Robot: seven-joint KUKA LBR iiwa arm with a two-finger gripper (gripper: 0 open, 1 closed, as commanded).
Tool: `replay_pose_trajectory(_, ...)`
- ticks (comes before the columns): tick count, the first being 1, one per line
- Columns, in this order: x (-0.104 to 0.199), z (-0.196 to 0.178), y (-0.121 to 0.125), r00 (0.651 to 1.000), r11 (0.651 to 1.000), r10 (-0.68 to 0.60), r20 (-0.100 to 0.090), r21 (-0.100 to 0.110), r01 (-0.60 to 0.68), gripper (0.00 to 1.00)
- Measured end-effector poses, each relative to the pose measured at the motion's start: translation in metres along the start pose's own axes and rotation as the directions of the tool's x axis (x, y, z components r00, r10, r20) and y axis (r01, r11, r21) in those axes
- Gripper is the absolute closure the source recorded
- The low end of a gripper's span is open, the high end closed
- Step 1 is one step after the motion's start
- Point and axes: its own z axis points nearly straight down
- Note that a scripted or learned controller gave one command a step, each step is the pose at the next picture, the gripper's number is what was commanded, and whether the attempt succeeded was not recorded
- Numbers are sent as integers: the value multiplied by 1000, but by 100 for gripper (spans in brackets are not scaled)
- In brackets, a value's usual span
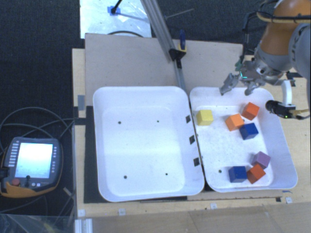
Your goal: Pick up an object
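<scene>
Seven small blocks are seen scattered across the right bin [286,152], which is taken as the landmark for everything that follows. Near its far-left corner a yellow block [204,117] is set by itself, well apart from the others, so it is judged the easiest pick. Towards the far-right corner an orange block [234,122], a red-orange block [250,110] and a blue block [249,130] are bunched close, leaving little room beside them. By the near wall a second blue block [237,173], another red-orange block [256,173] and a purple block [261,158] are crowded, apparently touching. The gripper [240,85] is held above the bin's far rim, raised clear of the contents; the fingers are seen spread wide with nothing between them, presumably so that a block can be straddled on descent. No block is lifted yet. The left bin [104,101] is passed over for now on the table [126,57].
</scene>
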Motion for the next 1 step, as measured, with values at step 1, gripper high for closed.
replay_pose_trajectory(1,0,0,0,1000,1000,0,1,0,0,0)
